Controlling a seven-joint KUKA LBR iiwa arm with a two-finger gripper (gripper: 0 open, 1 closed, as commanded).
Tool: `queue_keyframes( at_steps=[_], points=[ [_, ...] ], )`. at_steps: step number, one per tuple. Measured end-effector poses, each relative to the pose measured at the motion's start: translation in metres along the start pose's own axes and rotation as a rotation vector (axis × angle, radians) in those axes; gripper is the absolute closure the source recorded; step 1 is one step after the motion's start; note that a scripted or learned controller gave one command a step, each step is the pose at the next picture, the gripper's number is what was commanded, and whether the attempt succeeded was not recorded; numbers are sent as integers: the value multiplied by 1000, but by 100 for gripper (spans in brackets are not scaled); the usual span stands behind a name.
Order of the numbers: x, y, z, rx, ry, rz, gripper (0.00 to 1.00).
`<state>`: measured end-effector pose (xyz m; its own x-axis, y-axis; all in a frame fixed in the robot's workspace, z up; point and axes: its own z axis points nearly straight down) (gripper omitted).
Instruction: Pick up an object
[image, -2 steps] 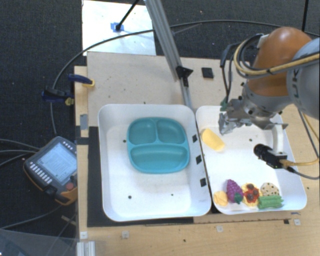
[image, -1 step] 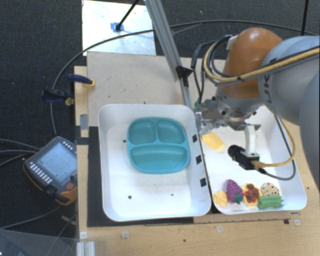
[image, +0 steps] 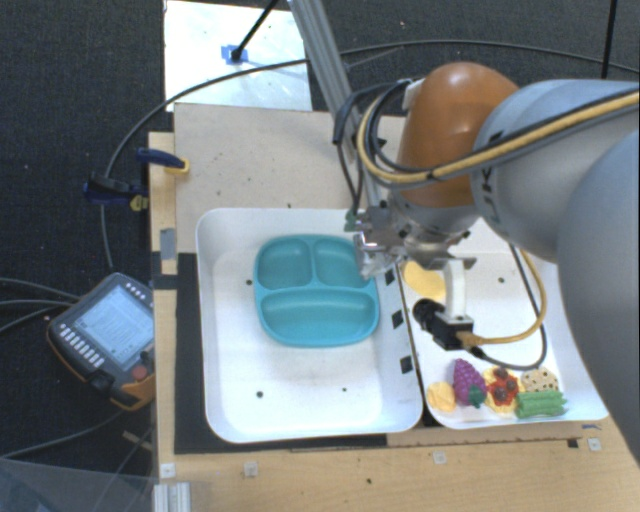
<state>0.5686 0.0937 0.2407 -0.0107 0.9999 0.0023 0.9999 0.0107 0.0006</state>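
A teal divided plate (image: 315, 295) lies in the left bin (image: 230, 400). Along the front of the right bin (image: 515, 300) sit several toy foods: a yellow piece (image: 440, 397), purple grapes (image: 466, 380), a red and orange piece (image: 502, 387), a speckled cookie (image: 540, 380) and a green piece (image: 541, 404). A flat yellow piece (image: 425, 280) lies further back, partly under the wrist. My gripper (image: 376, 256) hangs over the wall between the two bins, at the plate's right edge. The arm's bulk hides how it stands, and I see nothing held in it.
The big grey arm covers the right bin's back and right side. A teach pendant (image: 105, 335) lies on the floor to the left, with cables around it. A blue clamp (image: 160, 160) grips the bench's back left edge.
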Motion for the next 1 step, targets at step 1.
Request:
queue_keyframes(
  at_steps=[1],
  points=[
    [17,0,7,0,-1,4,100]
  ],
)
